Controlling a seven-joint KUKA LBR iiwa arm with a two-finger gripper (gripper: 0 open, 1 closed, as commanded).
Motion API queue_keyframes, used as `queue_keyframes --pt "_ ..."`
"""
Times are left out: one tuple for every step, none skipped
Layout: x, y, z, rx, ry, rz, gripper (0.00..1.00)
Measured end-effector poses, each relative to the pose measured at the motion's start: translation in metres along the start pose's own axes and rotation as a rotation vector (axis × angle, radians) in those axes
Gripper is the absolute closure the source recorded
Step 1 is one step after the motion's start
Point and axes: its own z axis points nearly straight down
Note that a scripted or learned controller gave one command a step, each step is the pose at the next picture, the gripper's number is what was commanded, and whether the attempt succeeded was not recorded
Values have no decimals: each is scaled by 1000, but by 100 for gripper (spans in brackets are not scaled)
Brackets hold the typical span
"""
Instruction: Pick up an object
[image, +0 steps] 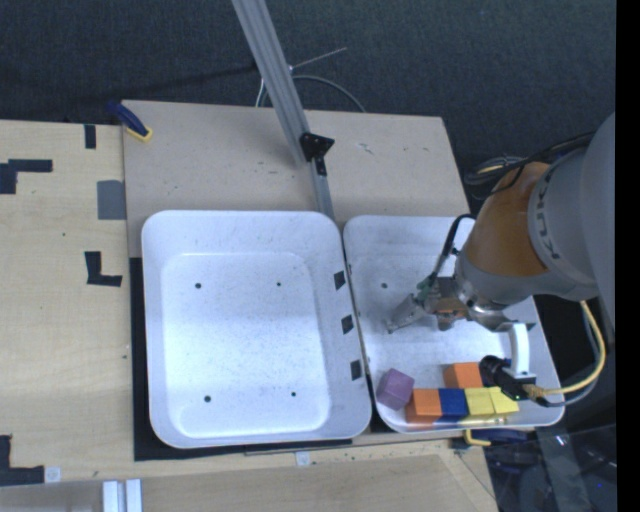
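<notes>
Arm reaches from the right, bent down over the right bin; end effector low above its floor, fingers' spread indiscernible, grasping nothing visible; purple block, orange blocks, blue block, yellow blocks line that bin's near edge; left bin alongside.

bins white, speckled | blocks: purple, 2 orange, blue, 2 yellow

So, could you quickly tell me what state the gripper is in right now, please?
Two-finger gripper: over the bare floor of the right-hand shallow white bin, nothing between its fingers; open or shut cannot be told.
</notes>
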Motion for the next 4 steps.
queue_keyframes --pt "-9 16 17 -3 -1 -1 0" --pt "4 39 16 -5 -1 -2 0" --pt "-7 41 16 -4 -1 0 0" --pt "19 -4 17 1 0 1 0"
